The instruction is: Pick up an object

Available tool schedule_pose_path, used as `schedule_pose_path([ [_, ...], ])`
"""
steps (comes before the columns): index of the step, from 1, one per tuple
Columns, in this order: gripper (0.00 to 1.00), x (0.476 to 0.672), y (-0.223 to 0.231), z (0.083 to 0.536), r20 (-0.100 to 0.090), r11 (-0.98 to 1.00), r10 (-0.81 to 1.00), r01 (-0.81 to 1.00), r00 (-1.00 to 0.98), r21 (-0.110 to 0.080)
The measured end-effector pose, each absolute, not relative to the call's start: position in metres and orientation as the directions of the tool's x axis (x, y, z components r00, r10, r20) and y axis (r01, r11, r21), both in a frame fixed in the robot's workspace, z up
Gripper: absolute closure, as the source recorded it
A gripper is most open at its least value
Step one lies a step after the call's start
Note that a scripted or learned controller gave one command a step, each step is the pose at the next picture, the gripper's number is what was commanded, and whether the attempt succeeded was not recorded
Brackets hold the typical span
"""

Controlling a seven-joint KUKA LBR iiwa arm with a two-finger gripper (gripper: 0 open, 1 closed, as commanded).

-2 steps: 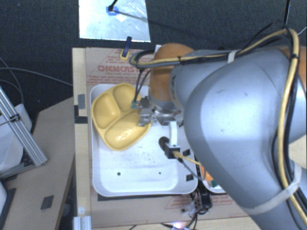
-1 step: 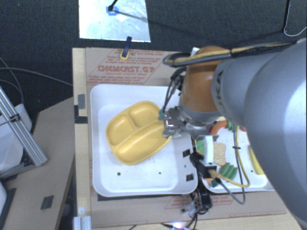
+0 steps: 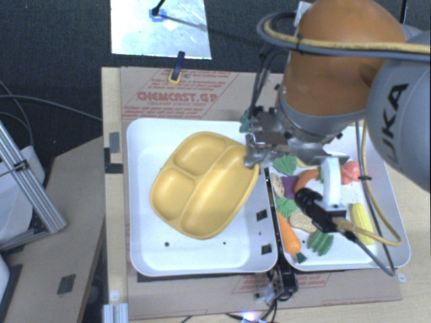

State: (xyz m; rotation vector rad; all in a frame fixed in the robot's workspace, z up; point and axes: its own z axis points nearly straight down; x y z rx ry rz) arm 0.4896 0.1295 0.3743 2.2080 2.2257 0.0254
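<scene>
A dark, carpet-like floor (image 3: 54, 39) is seen behind and to the left of the worktop (image 3: 74, 180), and a shiny square sheet (image 3: 160, 17) is laid on it at the far side, with a thin dark rod ending in a blue piece (image 3: 157, 14) resting on it. The worktop is covered by a brown cardboard sheet (image 3: 185, 94) printed with red lettering, on which a small blue and yellow item (image 3: 178, 68) is placed near the far edge. An aluminium frame (image 3: 27, 187) and loose cables are seen at the left.

Two shallow white bins are set side by side on the cardboard. The left bin (image 3: 145, 247) is occupied by a yellow divided plate (image 3: 202, 184), tilted, with its right rim lying against the wall shared with the right bin (image 3: 387, 210). In the right bin a heap of toy food is gathered: an orange carrot (image 3: 289, 234), a yellow corn cob (image 3: 361, 219), green leafy pieces (image 3: 285, 165), a pink piece (image 3: 350, 171) and a dark green piece (image 3: 322, 243).

The arm (image 3: 337, 66) is extended from the right, its orange band bulking above both bins. The tool (image 3: 259, 150) is positioned over the divide between the bins, at the plate's right rim; whether it is spread or pressed together cannot be told.
</scene>
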Motion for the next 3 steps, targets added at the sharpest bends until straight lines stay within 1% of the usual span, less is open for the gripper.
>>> schedule_pose_path([
  [1, 1.0, 0.489, 0.128, 0.374, -0.001, 0.01, 1.0, 1.0, -0.01, -0.001],
  [2, 1.0, 0.489, 0.128, 0.384, -0.003, 0.017, 1.0, 1.0, -0.017, -0.003],
  [3, 1.0, 0.49, 0.2, 0.302, -0.005, 0.008, 1.0, 1.0, -0.008, -0.006],
])
